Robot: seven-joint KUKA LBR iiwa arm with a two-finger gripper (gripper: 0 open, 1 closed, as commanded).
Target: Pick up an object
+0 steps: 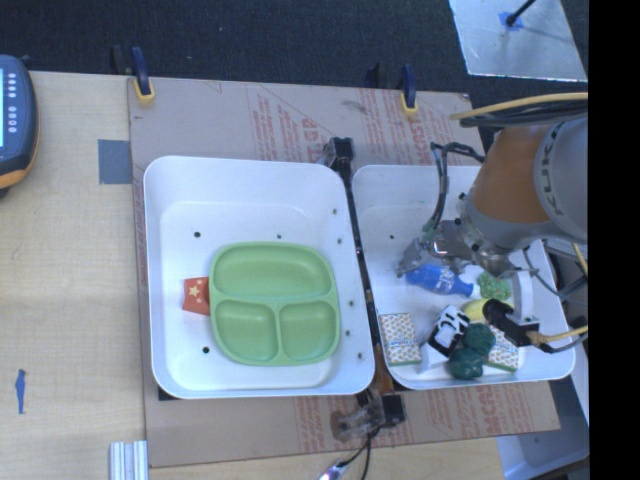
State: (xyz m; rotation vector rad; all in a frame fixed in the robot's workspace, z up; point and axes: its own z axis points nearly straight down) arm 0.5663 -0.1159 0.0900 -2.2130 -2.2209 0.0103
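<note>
Pale wooden bench (70, 298) under brown cardboard sheet (270, 118), dark floor (250, 13) beyond

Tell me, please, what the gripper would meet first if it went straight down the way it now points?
Probably the blue object: the gripper hangs over the right bin, seemingly just above that object's left end. Depth is unclear from this slanted view, so it might meet the bin floor beside it.

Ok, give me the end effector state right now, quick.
End effector: low in the right bin, beside the blue object; open or shut cannot be told from this view.
</note>
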